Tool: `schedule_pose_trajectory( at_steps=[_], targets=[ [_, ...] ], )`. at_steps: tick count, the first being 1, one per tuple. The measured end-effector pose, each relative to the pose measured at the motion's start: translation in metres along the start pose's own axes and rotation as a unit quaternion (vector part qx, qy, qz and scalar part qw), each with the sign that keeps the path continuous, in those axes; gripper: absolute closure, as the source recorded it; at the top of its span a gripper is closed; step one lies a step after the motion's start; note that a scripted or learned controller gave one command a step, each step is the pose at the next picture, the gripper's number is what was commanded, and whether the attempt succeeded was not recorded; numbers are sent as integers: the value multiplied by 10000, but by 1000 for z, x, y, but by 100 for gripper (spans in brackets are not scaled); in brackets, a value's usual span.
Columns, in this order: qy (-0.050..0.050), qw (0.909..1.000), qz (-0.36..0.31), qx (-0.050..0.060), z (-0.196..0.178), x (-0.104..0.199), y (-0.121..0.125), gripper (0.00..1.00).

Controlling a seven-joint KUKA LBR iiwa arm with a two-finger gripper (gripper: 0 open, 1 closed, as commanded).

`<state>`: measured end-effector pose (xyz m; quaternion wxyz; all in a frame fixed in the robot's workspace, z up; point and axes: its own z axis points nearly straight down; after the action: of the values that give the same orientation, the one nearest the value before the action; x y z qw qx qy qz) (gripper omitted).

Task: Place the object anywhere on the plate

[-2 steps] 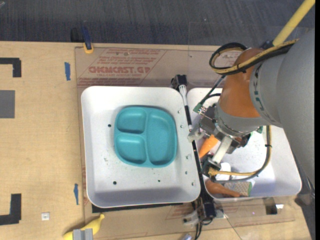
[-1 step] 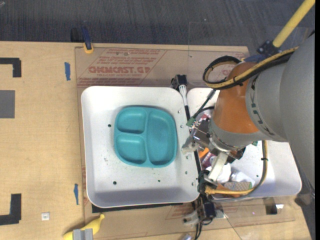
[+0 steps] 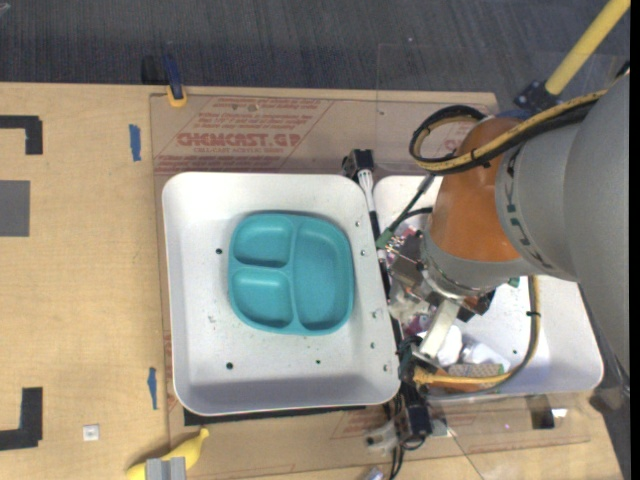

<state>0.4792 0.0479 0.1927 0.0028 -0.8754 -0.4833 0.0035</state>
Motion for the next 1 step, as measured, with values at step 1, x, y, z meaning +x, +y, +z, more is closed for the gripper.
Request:
schedule_pose_trajectory(
  at_steps=[1],
  targets=[
    [0,10000,4,-9,-9,1,1,100]
  ],
)
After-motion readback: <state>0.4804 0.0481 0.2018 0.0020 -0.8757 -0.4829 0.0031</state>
